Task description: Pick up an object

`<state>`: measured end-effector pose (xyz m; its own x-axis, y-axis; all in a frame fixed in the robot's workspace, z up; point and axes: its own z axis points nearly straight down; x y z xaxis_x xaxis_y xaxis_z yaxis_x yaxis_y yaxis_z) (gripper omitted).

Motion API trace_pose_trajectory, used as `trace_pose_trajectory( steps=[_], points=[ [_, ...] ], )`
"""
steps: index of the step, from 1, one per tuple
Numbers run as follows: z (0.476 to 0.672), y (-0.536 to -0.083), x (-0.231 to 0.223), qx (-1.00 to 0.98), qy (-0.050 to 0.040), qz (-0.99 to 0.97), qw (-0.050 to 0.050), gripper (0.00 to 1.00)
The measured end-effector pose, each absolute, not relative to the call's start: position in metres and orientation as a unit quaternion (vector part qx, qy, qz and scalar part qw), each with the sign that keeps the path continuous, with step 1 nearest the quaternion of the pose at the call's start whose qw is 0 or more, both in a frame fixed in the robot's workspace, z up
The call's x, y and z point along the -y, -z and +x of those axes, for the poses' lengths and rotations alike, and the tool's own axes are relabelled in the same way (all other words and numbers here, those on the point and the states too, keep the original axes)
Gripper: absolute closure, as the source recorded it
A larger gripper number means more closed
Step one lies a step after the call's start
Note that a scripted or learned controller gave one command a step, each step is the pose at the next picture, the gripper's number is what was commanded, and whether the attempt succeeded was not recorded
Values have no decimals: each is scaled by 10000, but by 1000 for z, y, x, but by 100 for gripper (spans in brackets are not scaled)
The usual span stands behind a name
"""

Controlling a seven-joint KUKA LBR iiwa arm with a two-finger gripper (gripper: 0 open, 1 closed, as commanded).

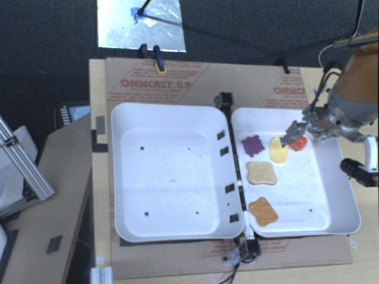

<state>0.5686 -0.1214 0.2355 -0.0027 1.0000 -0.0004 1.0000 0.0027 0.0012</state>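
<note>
A camera looks down at a slant on a table covered by a sheet of brown cardboard printed with red lettering. Two shallow white bins sit side by side on it, touching along a black hinged divider. The left bin shows a bare white floor with a few small dark dots. The right bin holds five small toy food pieces, one of each kind: a purple grape cluster near the divider, a yellow piece just right of it, a red piece touching or nearly touching the yellow one, a tan bread slice below them, and an orange-brown piece nearest the front wall. A grey robot arm with an orange band reaches in from the right, its claw lowered over the yellow and red pieces at the back of the right bin. The claw's tip overlaps both pieces, and it cannot be told whether it is spread, pressed together or pinching anything. A blue and yellow clamp grips the far edge of the cardboard. Beyond it, a square of shiny foil lies on dark carpet. A slanted aluminium rail stands at the far left, well apart from the bins.
</note>
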Motion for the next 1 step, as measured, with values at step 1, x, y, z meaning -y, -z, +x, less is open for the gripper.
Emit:
trace_pose_trajectory(
  steps=[1],
  points=[
    [569, -452, 115, -7094, -63, 7048, 92, 0]
  ],
)
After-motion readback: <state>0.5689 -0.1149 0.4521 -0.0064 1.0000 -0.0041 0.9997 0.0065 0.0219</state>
